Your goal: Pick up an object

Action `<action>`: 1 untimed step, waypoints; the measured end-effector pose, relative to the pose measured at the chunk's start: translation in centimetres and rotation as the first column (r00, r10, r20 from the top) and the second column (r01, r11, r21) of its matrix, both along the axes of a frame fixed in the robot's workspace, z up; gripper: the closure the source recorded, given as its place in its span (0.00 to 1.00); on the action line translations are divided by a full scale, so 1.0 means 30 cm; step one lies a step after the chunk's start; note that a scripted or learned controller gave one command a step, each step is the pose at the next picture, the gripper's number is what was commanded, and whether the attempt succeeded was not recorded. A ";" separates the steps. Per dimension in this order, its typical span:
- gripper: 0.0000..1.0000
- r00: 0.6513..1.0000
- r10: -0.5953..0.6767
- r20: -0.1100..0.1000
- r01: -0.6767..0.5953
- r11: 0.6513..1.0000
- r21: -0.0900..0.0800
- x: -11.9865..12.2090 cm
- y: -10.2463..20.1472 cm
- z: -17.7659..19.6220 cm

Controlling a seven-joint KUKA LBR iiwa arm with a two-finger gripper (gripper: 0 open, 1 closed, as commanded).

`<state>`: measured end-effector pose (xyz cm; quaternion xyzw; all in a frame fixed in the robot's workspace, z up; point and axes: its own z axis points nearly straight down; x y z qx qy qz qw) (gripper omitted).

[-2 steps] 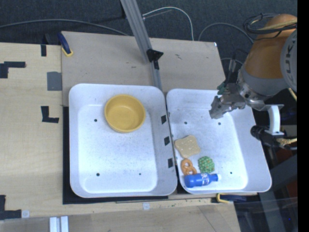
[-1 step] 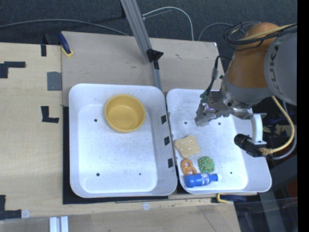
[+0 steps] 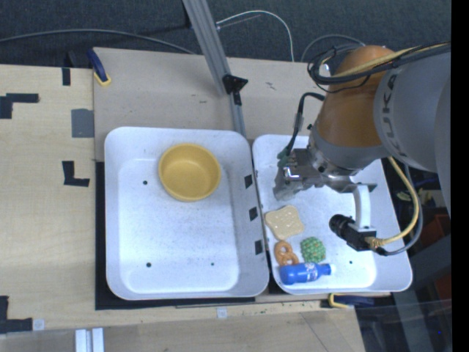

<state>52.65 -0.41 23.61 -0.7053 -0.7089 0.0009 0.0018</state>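
Claw [image 3: 287,185] low over the right bin [image 3: 392,270], near its left wall; whether its fingers are open or closed cannot be told, and nothing is visibly held. Just below the claw lies a tan slab [image 3: 283,221], with a pretzel [image 3: 285,253], a green ball [image 3: 313,249] and a blue bottle [image 3: 305,272] clustered toward the front edge. The left bin [image 3: 132,270] holds a yellow bowl [image 3: 190,171] near its back, with open floor in front.
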 end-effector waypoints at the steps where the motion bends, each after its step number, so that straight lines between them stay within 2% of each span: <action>1: 1.00 1.000 0.001 0.000 -0.001 1.000 0.000 -0.029 0.162 -0.041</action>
